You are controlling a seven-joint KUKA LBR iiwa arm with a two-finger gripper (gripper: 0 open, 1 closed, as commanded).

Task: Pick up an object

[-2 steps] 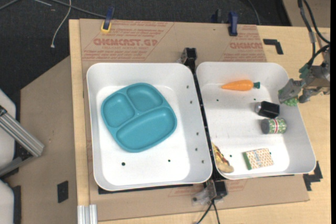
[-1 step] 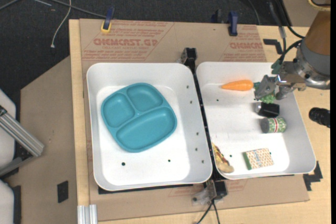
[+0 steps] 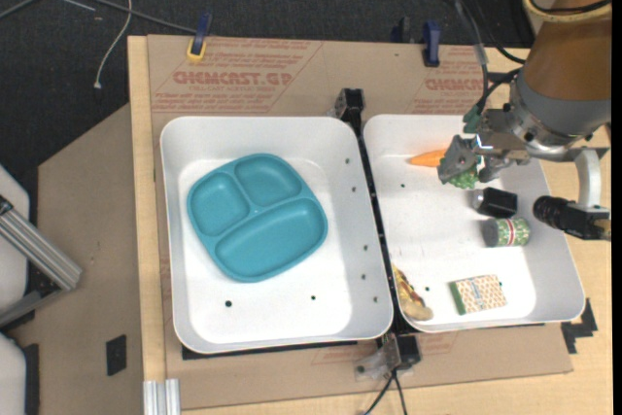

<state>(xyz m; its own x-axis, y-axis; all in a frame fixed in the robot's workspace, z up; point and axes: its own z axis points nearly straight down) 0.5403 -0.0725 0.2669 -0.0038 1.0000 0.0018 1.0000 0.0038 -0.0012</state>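
Overhead view of the right bin (image 3: 544,306) with the gripper (image 3: 465,162) lowered over its far half. An orange carrot (image 3: 426,158) lies just left of the fingertips, apparently touching them, its long axis pointing toward them; a green leafy piece (image 3: 465,178) sits directly beneath the fingers. Whether the fingers are spread or closed cannot be told, and nothing is seen clamped between them. A black block (image 3: 499,202), a green can (image 3: 508,231) and a patterned packet (image 3: 477,293) lie nearer the camera.
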